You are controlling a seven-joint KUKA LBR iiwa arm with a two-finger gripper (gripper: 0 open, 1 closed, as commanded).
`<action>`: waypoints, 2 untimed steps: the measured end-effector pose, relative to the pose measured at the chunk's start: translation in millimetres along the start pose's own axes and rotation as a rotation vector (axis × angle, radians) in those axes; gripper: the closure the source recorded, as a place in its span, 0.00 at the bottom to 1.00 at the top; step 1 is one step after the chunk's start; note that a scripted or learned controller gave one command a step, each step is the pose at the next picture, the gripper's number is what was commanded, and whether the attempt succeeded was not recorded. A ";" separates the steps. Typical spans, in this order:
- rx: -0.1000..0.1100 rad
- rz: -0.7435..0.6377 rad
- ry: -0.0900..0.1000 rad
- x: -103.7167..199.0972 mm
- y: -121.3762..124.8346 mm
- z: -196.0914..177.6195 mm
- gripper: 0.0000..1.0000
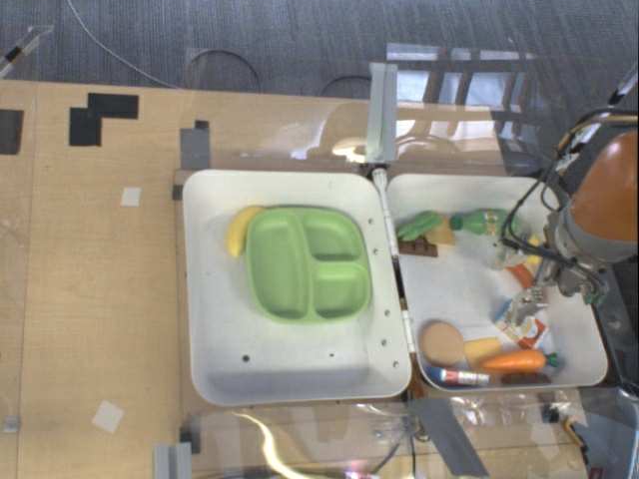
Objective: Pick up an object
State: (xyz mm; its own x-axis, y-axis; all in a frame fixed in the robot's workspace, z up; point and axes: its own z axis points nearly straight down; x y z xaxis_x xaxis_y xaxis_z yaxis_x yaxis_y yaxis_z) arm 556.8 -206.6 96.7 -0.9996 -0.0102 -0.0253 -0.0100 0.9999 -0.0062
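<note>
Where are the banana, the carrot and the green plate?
banana (239, 232): camera view, middle of its yellow curve, left of the plate.
carrot (514, 362): camera view, its orange body.
green plate (290, 267): camera view, its big left compartment.

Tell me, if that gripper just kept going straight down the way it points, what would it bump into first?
Probably the small red-and-white packet lying under the gripper in the right bin. The orange carrot lies nearer the front. Depth is hard to judge from this slant.

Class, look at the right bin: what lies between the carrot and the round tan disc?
A yellow block lies between the carrot and the round tan disc, seen in the camera view.
</note>
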 end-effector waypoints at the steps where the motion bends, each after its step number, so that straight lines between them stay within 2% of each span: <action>1: 0.002 0.107 0.009 -5.3 -2.7 0.7 0.00; 2: 0.001 0.152 0.007 -19.1 -2.4 0.9 0.00</action>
State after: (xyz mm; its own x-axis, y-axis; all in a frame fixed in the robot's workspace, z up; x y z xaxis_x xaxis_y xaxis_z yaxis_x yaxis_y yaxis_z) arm 575.9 -208.8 96.3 -0.9898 0.1411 -0.0190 0.1412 0.9900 -0.0042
